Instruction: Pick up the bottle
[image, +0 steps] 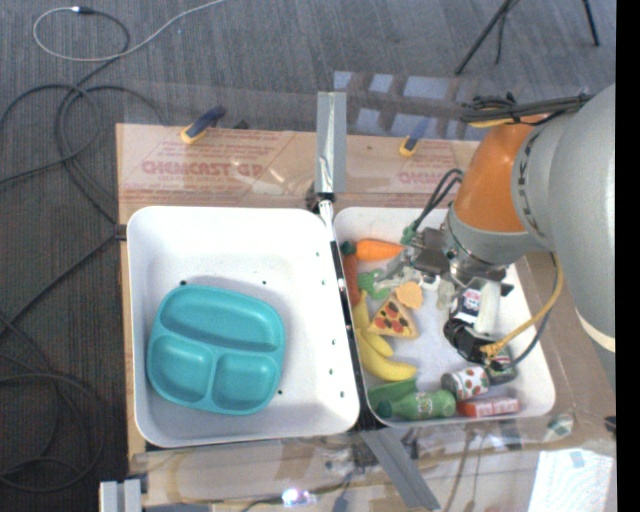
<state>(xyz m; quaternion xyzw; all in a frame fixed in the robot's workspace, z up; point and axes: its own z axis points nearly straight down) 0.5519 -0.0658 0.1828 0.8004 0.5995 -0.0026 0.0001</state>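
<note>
Bottle (415, 405) (green, lying on its side) rests along the front edge of the right bin (425, 350), toward that bin's front-left corner. A banana (375, 350) lies just behind it, and a small can (468, 381) and a red pack (490, 407) lie just beside its cap end. The gripper (440, 270) hangs over the middle of the same bin, near a pizza slice (395, 315) and a carrot (378, 250), well apart from the bottle. Whether it is released or clenched cannot be told, as the wrist hides it.

The step in hand is judged to be the approach. It would go best by travelling toward the front edge, turning the wrist to span the bottle's narrow width, and descending on mid-body.

Open room is scant. The front wall crowds one side and the banana the other, so the descent should be straight. The left bin (230, 225) carries a teal divided plate (215, 350) with bare floor around it.
</note>
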